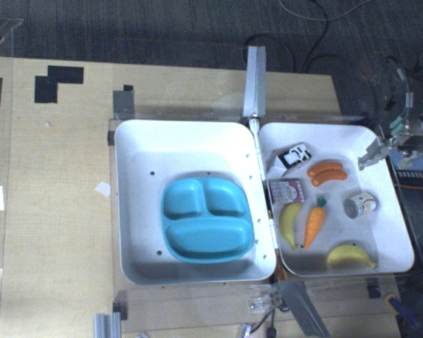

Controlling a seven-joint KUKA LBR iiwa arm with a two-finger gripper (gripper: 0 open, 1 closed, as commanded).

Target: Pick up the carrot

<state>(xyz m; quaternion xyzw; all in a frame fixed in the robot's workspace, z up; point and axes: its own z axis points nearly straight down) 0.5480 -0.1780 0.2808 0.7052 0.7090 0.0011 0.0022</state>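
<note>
The carrot [314,224] is orange with a small green top and lies in the middle of the right bin [402,248], tip towards the front. It rests between a yellow banana [290,222] on its left and a small grey can [359,204] on its right. My gripper [374,154] hovers over the bin's far right rim, well to the right of and beyond the carrot, touching none of the objects.
The right bin also holds a hot dog [328,172], a second banana [351,255], a purple packet [285,189] and a black-and-white object [294,155]. In the left bin [134,189] sits a blue divided tray [208,217]. A metal post [255,83] stands behind the bins.
</note>
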